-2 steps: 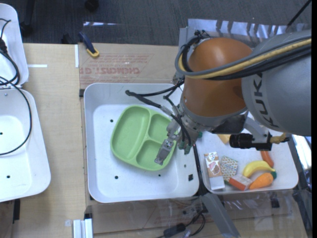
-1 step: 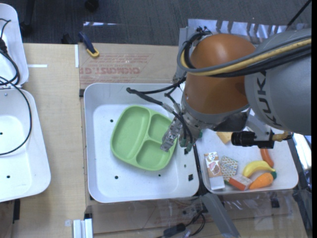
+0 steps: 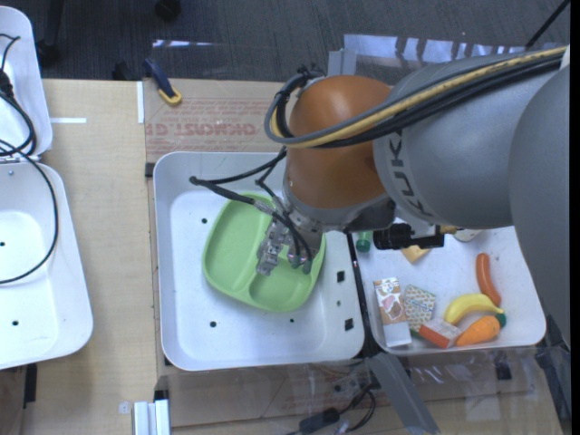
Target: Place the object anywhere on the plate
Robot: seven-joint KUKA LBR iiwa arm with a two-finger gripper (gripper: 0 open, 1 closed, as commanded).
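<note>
Pincer [image 3: 283,254] low over green plate [image 3: 234,243]; finger spread and contents unclear

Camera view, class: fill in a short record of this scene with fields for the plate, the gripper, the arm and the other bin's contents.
plate: green plastic divided plate, lying in the left white bin
gripper: metal two-finger gripper, over the plate's right half; what it holds cannot be told
arm: grey arm with orange band, reaching in from the right
right white bin: toy banana, carrot, small carton
</note>
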